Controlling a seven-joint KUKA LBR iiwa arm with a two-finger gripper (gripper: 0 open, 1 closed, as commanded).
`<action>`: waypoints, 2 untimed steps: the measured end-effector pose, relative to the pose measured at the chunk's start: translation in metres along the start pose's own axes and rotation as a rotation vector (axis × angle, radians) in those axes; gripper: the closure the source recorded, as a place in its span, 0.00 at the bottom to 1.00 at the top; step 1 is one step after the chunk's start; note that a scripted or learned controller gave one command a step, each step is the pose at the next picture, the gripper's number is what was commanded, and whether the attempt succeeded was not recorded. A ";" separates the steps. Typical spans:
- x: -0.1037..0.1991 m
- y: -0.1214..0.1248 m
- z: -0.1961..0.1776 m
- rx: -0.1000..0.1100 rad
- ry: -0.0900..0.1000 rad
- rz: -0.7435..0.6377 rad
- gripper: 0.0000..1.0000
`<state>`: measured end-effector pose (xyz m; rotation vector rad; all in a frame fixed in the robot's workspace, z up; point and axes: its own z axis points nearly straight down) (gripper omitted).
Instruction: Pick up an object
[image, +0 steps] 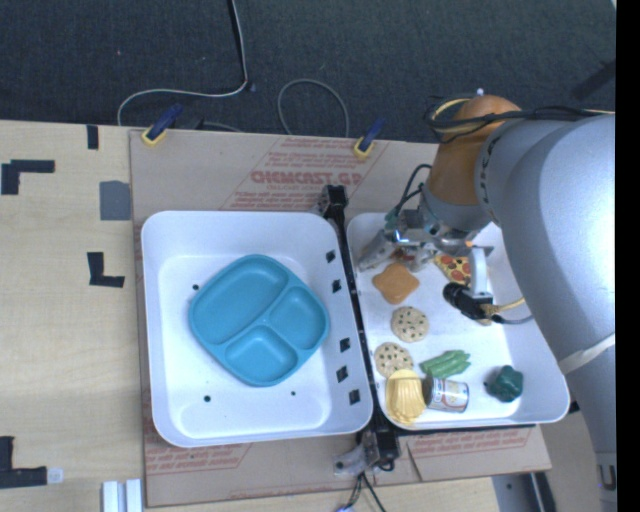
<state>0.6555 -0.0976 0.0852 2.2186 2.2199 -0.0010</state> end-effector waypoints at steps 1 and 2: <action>0.000 0.003 0.000 0.002 0.000 0.000 0.00; -0.003 -0.018 -0.001 0.000 0.000 0.000 0.00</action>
